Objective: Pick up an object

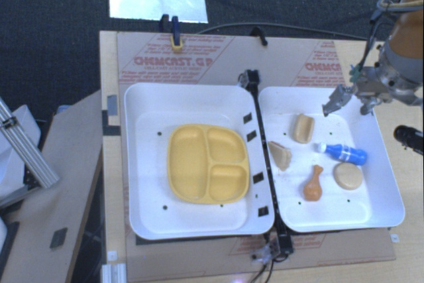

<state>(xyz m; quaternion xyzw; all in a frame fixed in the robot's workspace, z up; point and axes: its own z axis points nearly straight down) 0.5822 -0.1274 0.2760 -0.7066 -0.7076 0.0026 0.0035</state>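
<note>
Camera view: gripper (350, 101) open, holding nothing, hovering over right bin (381, 142) far edge. 5 loose items below, spaced apart so each is graspable; bread slice (303, 128) nearest. Yellow tray (207, 163) fills left bin (142, 142).

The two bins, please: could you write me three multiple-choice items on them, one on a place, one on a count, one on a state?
1. Where does the yellow divided tray lie?
A. left bin
B. right bin
C. on the bench

2. How many loose items lie in the right bin?
A. two
B. five
C. eight

3. How does the gripper stand?
A. clamped on the blue bottle
B. resting in the tray
C. above the right bin's far edge, holding nothing

Answers: 1 A, it fills the left bin; 2 B, counted there; 3 C, nothing sits between its spread fingers.
</note>
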